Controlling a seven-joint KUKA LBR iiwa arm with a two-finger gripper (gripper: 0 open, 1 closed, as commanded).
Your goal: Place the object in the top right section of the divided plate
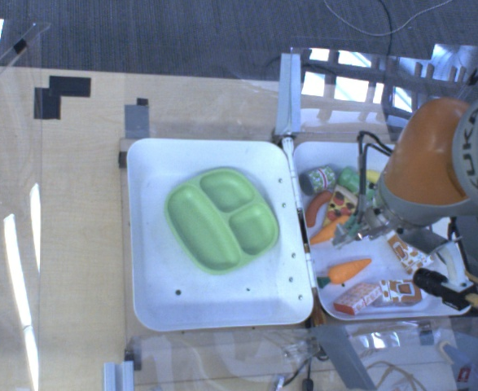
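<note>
A: What sits in the left bin (153, 300)?

B: A green divided plate (221, 219), lying at a slant near the middle of the white floor. It has one long section along its lower left and two smaller ones on its upper right. All three look bare.

A: And the right bin (324, 304)?

B: That one holds the toy food. A carrot (346, 271) lies near the front, with a flat red and white packet (357, 297) just below it and a brown and white patterned piece (398, 292) beside that. Further back there is a red sausage-like piece (316, 206), a small tin with a green label (319, 177), something green (350, 177) next to it, and a yellow and red printed item (342, 208) with an orange piece (324, 234) poking out under it.

A: Where is the claw (357, 230)?

B: Low over the right bin, beside the yellow and red item. The arm (422, 165), with its orange band, covers much of it. I cannot tell how wide it stands or whether it has hold of anything.

A: And around the bins?

B: A pale wooden worktop (76, 218) with black tape marks (58, 94) at the upper left, clear panels (10, 177) that catch the light, dark grey carpet (181, 23) behind, and a thin cable (369, 10) looped across it.
</note>
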